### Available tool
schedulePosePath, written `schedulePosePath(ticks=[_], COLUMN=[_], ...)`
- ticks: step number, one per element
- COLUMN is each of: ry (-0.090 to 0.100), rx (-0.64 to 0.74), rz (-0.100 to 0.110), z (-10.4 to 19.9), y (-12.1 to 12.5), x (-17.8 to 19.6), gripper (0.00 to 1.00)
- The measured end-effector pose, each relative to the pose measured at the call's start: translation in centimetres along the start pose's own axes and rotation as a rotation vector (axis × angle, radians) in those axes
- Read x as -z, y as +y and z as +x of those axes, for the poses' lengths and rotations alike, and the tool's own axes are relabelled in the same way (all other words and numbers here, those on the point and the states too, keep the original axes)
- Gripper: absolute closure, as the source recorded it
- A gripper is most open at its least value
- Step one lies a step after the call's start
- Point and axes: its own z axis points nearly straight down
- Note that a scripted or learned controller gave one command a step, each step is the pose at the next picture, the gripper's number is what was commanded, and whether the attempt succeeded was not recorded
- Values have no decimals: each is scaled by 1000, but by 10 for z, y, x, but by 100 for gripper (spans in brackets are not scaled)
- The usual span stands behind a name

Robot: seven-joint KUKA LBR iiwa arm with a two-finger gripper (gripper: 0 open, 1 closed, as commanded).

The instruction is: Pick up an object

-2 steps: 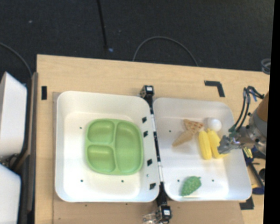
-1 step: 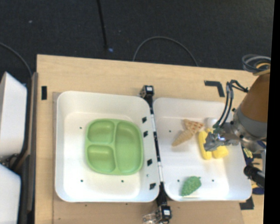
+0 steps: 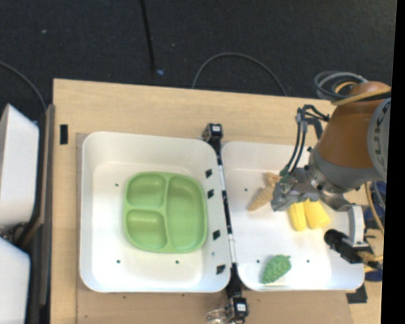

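Note:
The right bin point(image 3: 248, 262) holds a tan cone-shaped piece point(image 3: 261, 197), a yellow object point(image 3: 307, 215) made of two rounded lobes, and a green bumpy object point(image 3: 276, 269) near the front wall. My gripper point(image 3: 285, 195) hangs low over the right bin, between the tan piece and the yellow object, close to both. The orange-banded wrist hides the fingers from above, so whether anything sits between them is hidden.
A green divided plate point(image 3: 166, 212) lies in the left bin point(image 3: 95, 213). A black clamp rail point(image 3: 220, 213) runs between the bins. A black part point(image 3: 340, 245) sticks over the right bin's right side. Cables loop behind the bench.

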Motion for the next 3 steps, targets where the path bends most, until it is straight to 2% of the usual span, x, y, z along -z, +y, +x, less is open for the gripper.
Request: schedulePosePath(ticks=[1,3], ry=[0,1], rx=[0,1], rz=[-1,0], z=[52,161], y=[20,42], x=[14,24], gripper=[100,100])
